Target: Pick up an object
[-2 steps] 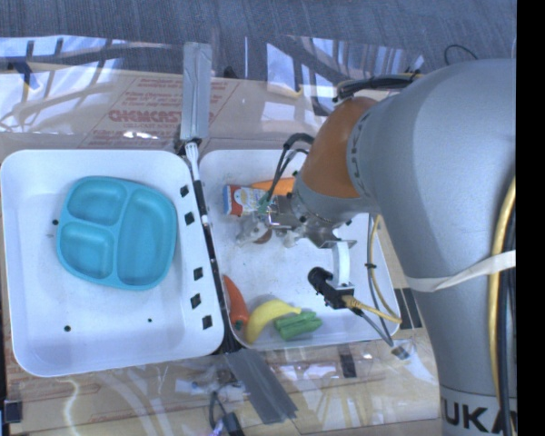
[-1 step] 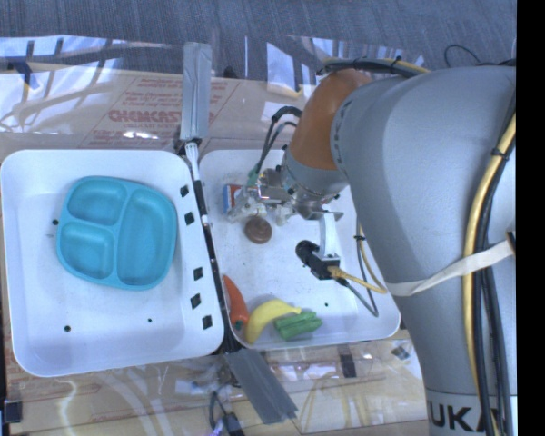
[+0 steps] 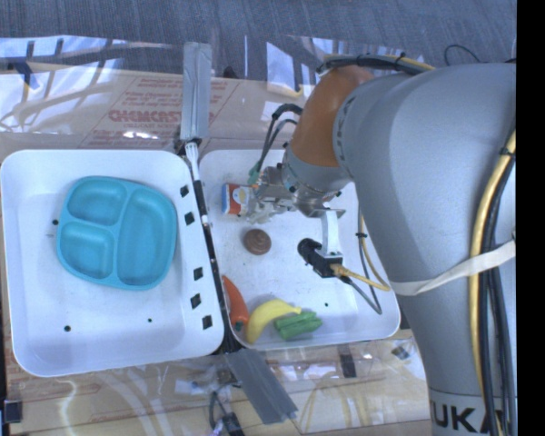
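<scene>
My gripper (image 3: 262, 200) reaches down into the right bin (image 3: 374, 321) near its far left corner, right beside a small orange-and-white carton (image 3: 233, 198). The carton touches or lies just left of the fingertips; whether it sits between them is not visible. A brown round object (image 3: 257, 241) lies just in front of the gripper. At the bin's near edge lie a yellow banana (image 3: 268, 315), a green vegetable (image 3: 299, 325) and an orange carrot (image 3: 237, 302).
The left bin (image 3: 36, 334) holds a blue divided plate (image 3: 118, 232). A black clip with a cable (image 3: 316, 256) hangs from the arm over the right bin. The bulky grey arm (image 3: 427, 180) covers the bin's right side. A ridge with black clips (image 3: 200, 243) divides the bins.
</scene>
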